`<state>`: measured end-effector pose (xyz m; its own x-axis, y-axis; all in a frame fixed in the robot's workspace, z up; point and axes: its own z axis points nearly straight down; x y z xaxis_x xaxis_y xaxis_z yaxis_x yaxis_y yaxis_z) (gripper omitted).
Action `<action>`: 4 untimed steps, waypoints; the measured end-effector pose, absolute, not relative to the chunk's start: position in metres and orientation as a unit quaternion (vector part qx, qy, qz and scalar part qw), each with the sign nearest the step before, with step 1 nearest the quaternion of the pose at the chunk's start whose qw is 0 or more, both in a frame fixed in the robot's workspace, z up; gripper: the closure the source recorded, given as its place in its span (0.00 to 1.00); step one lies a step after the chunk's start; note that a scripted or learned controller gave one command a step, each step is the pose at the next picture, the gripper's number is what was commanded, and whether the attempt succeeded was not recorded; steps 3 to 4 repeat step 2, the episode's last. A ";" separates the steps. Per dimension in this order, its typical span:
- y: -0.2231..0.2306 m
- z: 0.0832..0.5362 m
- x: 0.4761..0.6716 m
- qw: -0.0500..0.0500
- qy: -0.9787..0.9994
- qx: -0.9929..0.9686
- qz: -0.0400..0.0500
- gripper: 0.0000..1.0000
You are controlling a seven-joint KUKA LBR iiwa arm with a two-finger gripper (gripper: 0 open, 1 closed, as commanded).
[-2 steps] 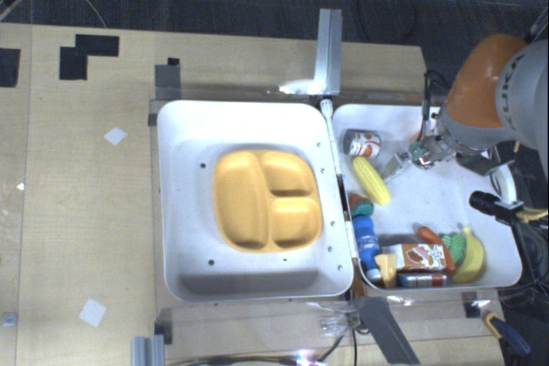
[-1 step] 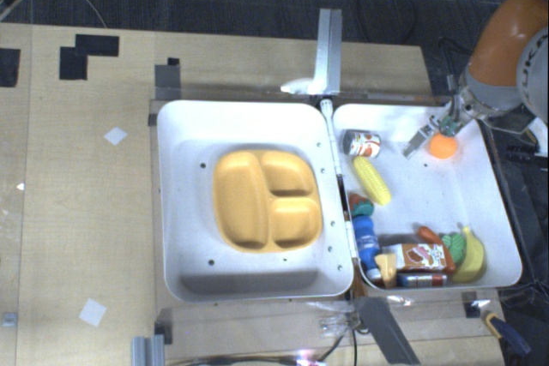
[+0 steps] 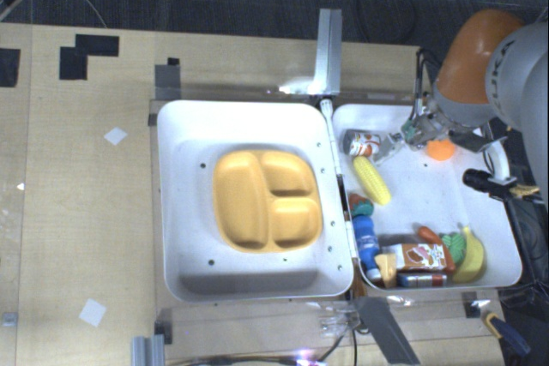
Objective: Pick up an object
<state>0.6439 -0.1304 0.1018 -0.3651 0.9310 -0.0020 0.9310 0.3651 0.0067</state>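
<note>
The right bin (image 3: 446, 193) holds the loose items. An ear of yellow corn (image 3: 371, 180) lies near its left wall, with a small red and silver can (image 3: 362, 143) just above it. An orange ball (image 3: 440, 150) rests toward the back. My gripper (image 3: 410, 135) hangs low over the back of this bin, between the can and the orange ball, under the orange-banded wrist (image 3: 476, 64). Nothing shows held in it.
The left bin (image 3: 184, 261) carries a yellow divided plate (image 3: 266, 200). Along the right bin's front lie a blue bottle (image 3: 365, 237), a juice carton (image 3: 420, 257), a banana (image 3: 472, 257) and a green item (image 3: 453, 243). A metal post (image 3: 328, 51) stands behind the bins.
</note>
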 end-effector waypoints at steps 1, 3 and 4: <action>-0.168 0.136 0.672 0.006 0.881 0.473 0.002 0.00; -0.157 0.122 0.671 0.004 0.835 0.551 0.002 0.00; -0.157 0.122 0.671 0.004 0.835 0.551 0.002 0.00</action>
